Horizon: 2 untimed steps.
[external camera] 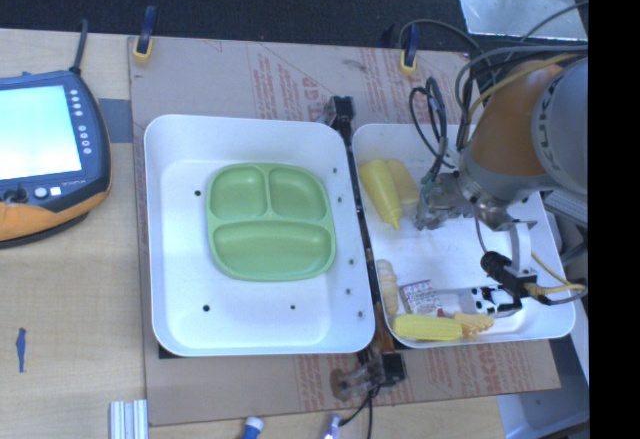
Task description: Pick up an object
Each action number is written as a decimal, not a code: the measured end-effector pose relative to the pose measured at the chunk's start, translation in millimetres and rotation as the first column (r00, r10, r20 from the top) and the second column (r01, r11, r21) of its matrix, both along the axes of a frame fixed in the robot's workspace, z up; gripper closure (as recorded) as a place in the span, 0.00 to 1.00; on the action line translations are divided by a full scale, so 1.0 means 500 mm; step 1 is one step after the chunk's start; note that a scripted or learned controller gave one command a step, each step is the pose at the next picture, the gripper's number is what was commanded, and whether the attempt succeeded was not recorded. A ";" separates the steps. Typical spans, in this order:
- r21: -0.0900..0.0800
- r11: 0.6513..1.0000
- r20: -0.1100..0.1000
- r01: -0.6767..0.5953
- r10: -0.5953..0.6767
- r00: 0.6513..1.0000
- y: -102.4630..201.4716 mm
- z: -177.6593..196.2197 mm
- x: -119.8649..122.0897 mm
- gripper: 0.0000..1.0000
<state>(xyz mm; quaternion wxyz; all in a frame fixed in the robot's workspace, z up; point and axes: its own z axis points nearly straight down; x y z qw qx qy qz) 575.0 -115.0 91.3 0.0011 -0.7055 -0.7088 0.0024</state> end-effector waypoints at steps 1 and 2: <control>-0.002 1.000 0.000 -0.004 0.004 1.000 -0.002 0.021 0.001 1.00; 0.002 1.000 0.000 -0.001 0.001 1.000 0.026 0.000 -0.153 1.00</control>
